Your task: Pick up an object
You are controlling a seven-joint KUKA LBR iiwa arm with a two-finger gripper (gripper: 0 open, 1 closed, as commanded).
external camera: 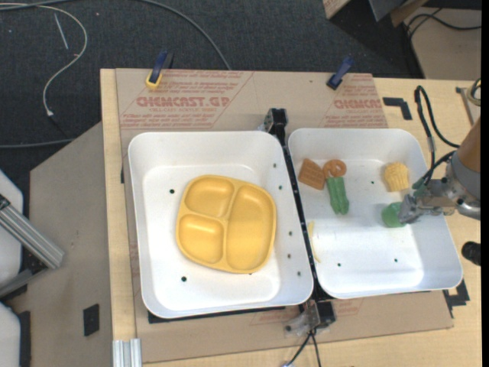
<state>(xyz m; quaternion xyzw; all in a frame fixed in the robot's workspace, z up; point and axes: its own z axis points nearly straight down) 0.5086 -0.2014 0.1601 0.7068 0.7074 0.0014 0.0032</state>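
Note:
In the right bin [367, 270] lie a brown toast-like piece [312, 173], an orange ring [334, 168], a green cucumber-like stick [338, 196], a yellow corn piece [396, 177] and a small green object [393, 215]. My gripper [410, 209] is low at the right side of that bin, right beside the small green object and touching or nearly touching it. The grip itself is too small to make out.
The left bin [153, 281] holds a yellow divided plate [227, 223]. Blue clamps [158, 69] [339, 73] sit at the back edge of the cardboard board. Black cables run along the right of the bench.

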